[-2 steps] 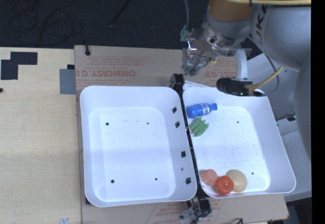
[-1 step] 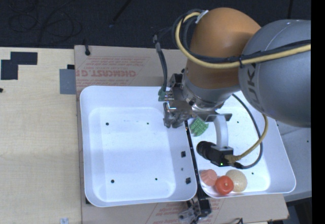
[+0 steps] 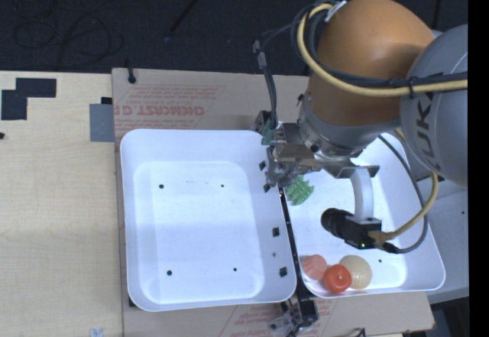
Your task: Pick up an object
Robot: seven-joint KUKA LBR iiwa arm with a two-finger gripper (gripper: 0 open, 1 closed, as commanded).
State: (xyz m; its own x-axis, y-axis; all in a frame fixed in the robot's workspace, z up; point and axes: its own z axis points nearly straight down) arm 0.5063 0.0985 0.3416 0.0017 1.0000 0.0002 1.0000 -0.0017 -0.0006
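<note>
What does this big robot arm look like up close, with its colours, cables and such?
The arm is smooth grey metal with a large rounded orange band above the wrist. Yellow and black cables loop around the band, and another yellow one hangs below. Dark letters mark the grey casing. The wrist ends in a boxy metal gripper.

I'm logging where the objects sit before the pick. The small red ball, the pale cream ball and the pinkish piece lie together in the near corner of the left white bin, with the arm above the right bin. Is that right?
Not quite: the bin is wrong. The camera view shows the small red ball, the pale cream ball and the pinkish piece together in the near corner of the right white bin, not the left white bin. The arm is indeed above the right bin.
</note>
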